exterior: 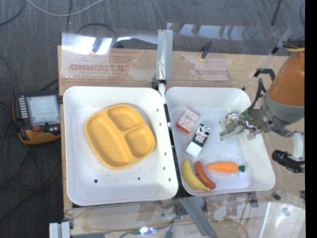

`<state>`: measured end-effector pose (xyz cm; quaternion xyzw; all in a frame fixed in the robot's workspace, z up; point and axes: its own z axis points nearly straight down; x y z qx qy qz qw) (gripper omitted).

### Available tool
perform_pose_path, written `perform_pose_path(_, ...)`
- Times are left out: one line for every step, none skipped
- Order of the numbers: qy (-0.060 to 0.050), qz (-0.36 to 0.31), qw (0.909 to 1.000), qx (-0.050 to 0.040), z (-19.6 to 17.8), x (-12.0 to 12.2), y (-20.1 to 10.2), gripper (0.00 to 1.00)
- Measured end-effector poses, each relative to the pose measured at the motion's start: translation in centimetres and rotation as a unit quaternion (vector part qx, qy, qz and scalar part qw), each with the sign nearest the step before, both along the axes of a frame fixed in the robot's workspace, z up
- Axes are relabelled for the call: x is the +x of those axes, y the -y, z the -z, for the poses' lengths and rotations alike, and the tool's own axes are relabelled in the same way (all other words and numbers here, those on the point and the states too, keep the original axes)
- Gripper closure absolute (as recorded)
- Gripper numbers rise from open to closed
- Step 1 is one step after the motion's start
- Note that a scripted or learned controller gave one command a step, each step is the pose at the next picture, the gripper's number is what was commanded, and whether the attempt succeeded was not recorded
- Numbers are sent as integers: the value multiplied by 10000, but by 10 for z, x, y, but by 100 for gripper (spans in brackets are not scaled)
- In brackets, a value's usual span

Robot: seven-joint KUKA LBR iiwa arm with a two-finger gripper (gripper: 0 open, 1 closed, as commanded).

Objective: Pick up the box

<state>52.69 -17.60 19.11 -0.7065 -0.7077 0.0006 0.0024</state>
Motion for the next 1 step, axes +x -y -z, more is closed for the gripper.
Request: perform_pose_path(7, 53, 10000, -18, -91, 42, -29, 0)
